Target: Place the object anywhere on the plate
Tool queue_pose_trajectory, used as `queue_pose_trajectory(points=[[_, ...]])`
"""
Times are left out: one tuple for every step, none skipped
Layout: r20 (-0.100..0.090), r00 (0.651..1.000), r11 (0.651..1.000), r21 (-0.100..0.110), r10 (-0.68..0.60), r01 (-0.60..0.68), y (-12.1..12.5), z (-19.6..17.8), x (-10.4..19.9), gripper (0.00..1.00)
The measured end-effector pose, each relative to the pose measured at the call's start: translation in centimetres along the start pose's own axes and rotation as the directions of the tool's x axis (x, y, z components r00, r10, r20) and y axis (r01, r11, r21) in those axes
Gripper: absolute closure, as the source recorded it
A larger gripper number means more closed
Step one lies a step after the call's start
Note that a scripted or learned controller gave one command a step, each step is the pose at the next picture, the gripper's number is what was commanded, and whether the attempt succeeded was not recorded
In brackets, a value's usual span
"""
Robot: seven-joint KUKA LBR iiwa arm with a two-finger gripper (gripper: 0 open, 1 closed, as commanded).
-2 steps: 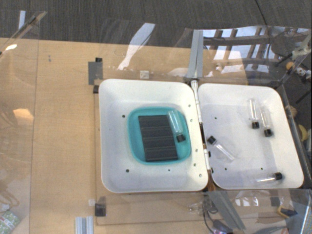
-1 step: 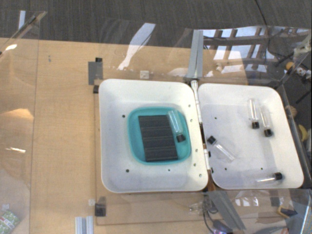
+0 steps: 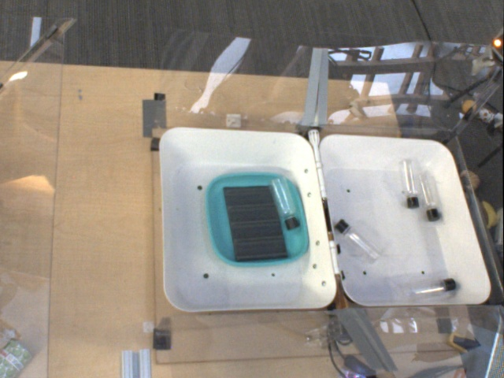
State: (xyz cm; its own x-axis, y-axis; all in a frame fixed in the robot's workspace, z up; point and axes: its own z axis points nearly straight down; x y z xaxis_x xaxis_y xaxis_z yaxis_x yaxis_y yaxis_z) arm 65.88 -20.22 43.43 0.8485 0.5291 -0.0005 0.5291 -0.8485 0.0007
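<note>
Wood-toned surface [image 3: 87, 211] filled most of the frame, with dark carpet along the top edge and a clear sheet throwing pale glare over its upper middle. Two shallow white bins sat side by side on it, touching along their inner rims just right of center. The left bin [image 3: 181, 282] carried a teal plate [image 3: 216, 219] at its middle, and a dark ribbed rectangle [image 3: 254, 222] covered most of that plate. A clear vial with a black cap [image 3: 285, 203] lay on the plate's right part, alongside the right edge of the ribbed rectangle, its cap toward the lower right; so the task's thing rested on the plate. The right bin [image 3: 465, 274] held four more clear vials with black caps: a pair [image 3: 419, 186] lying nearly parallel in its upper right, caps toward the bottom of the frame; one vial [image 3: 356, 241] tilted near its left wall, cap toward the upper left; and one vial [image 3: 435, 288] lying near its lower right corner, cap at the right. Small dark brackets [image 3: 154, 118] stood off the left bin's upper left and lower left corners. Whether the tool's fingers were apart or together could not be told from this view.
</note>
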Motion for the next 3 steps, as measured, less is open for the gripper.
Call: queue_pose_trajectory(points=[[-0.001,0.992,0.992,0.0,0.13,-0.13,-1.8,-0.1,-3.3,0.0],[0.001,0.976,0.976,0.001,0.219,-0.219,-0.1,0.0,-0.5,0.0],[-0.002,0.939,0.939,0.002,0.343,-0.343,-0.1,0.0,-0.5,0.0]])
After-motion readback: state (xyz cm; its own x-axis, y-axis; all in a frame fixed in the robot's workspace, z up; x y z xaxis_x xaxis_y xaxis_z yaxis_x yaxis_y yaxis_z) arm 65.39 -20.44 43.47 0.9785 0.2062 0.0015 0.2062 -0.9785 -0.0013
